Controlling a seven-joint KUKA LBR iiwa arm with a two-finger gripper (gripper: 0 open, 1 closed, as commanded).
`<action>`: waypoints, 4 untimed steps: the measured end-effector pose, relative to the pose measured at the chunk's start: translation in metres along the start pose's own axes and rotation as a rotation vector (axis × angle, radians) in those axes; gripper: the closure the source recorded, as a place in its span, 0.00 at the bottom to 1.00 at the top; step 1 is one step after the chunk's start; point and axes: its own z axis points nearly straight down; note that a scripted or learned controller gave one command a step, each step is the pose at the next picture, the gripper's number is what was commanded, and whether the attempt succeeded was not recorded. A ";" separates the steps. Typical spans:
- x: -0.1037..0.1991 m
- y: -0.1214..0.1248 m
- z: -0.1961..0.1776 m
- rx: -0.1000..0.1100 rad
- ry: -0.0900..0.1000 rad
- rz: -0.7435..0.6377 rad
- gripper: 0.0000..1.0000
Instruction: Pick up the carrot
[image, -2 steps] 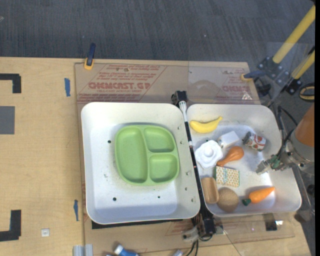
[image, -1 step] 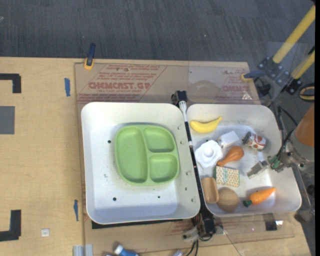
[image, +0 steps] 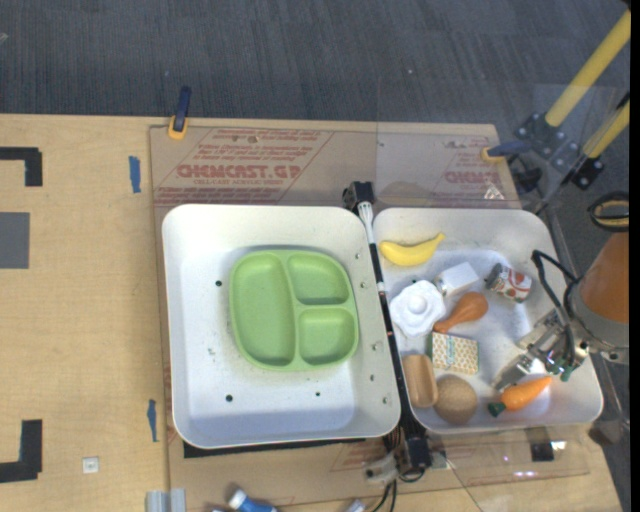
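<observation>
Gripper (image: 537, 362) sits low in the right bin (image: 585, 405), near its right wall, tilted in from the right with the wrist and orange band at the frame edge. Can't tell from this angle how wide the jaws stand or whether they have anything; the tip is a blur of metal and cable. Carrot (image: 523, 394) lies just below and beside the tip, orange body pointing right, green stub at the left end, near the bin's lower right corner. It looks touching or nearly touching the gripper, but it reads as lying on the bin floor, so I'd judge it not yet lifted. Position makes sense for a grasp attempt: the tool is angled over the carrot's long side. Risk is the bin wall close by, little room for the outer finger. Further left in the same bin: a round brown potato-like thing (image: 456, 398), a bread roll (image: 419, 380), a patterned square packet (image: 455, 352), a chicken drumstick (image: 462, 311), a white bottle (image: 417, 307), a banana (image: 411, 250) near the top wall, a small red-white ball (image: 515, 284). All are well apart from the carrot, so no clutter in the way. Left bin (image: 190, 330) holds a green divided plate (image: 293, 308), not involved.
</observation>
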 end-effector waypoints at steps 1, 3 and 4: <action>-0.005 0.003 -0.013 -0.010 -0.019 0.004 1.00; 0.001 0.009 0.000 -0.019 -0.004 -0.463 0.00; -0.003 0.011 -0.013 -0.022 -0.021 -0.459 1.00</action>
